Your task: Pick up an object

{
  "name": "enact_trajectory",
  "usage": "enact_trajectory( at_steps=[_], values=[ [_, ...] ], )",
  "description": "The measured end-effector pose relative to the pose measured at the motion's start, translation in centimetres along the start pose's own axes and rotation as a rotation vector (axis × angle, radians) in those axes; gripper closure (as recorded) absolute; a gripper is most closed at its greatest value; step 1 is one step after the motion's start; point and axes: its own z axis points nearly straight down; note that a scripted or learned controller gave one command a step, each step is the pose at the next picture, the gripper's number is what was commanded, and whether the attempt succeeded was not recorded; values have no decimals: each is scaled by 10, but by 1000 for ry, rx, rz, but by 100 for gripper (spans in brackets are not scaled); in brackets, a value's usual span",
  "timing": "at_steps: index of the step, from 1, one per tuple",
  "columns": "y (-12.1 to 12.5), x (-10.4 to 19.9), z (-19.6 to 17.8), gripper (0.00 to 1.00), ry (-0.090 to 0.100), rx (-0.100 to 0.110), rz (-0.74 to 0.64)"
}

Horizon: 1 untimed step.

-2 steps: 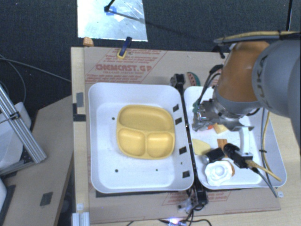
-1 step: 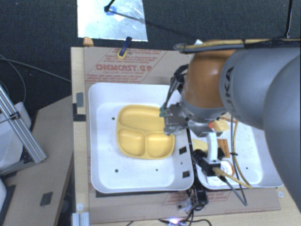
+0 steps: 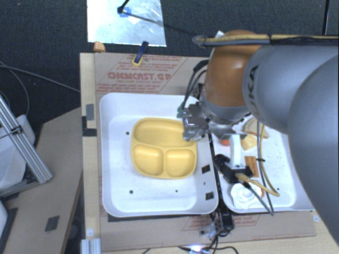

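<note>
The arm [image 3: 288, 73] is reaching in from the right, its gripper [image 3: 191, 127] hanging at the rim of the yellow plate [image 3: 159, 153] in the left bin [image 3: 121, 194]; how wide it's standing, I can't tell.

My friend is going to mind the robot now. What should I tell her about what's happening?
Pincer: low over the left bin, at the upper right rim of the yellow divided plate. Whether it has a grip cannot be made out.
Things: the plate lies flat in the left bin. A white lump and other small bits lie in the right bin.
Done: nothing is seen lifted.
Left: grasp one object and raise it.
</note>
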Motion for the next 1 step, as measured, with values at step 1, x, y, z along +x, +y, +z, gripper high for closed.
enact_trajectory(
  at_steps=[1],
  values=[
    [-28,13,-78,100,2,-4,-2]
  ],
)
